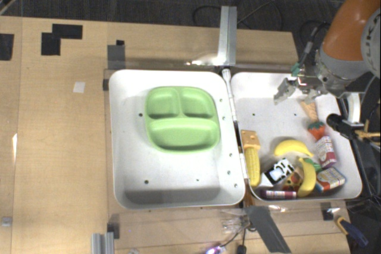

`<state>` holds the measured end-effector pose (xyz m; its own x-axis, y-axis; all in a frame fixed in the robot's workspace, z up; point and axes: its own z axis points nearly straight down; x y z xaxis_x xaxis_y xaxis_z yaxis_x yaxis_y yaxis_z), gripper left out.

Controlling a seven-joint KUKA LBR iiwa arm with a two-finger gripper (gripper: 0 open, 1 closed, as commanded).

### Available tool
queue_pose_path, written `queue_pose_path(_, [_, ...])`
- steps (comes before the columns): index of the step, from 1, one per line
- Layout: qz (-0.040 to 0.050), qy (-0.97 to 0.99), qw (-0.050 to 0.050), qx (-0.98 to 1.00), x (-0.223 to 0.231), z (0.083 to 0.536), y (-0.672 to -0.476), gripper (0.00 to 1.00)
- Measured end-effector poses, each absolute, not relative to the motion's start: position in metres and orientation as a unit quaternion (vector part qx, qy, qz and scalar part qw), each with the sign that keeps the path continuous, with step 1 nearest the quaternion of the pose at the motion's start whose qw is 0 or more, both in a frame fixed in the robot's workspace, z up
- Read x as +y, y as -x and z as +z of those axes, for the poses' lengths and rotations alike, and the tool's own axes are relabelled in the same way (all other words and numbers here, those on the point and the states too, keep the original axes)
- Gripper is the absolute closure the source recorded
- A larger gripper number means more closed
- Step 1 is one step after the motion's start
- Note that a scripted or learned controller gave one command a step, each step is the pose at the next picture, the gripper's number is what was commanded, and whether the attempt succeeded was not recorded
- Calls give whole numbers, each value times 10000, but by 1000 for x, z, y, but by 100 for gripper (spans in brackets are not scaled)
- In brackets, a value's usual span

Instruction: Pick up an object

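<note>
Wooden table bears two bins, and in the right bin a smooth, light, curved banana lies below the jaws, seemingly apart, best gripped across its middle.

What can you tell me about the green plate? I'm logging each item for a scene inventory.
The green plate is a light green divided tray with rounded corners, seemingly matte plastic. It has three compartments: two small ones at the far side, one wide one nearer the camera. It lies flat and upright on the floor of the left white bin, roughly central. Nothing lies in it.
</note>
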<state>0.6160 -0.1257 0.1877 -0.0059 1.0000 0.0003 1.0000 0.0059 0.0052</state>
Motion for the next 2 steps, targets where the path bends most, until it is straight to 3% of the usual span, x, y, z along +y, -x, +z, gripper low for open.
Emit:
queue_pose_path(1, [31, -6808, 53, 7324, -206, 91, -569, 0])
queue_pose_path(2, [39, -6581, 62, 7529, -188, 90, -605, 0])
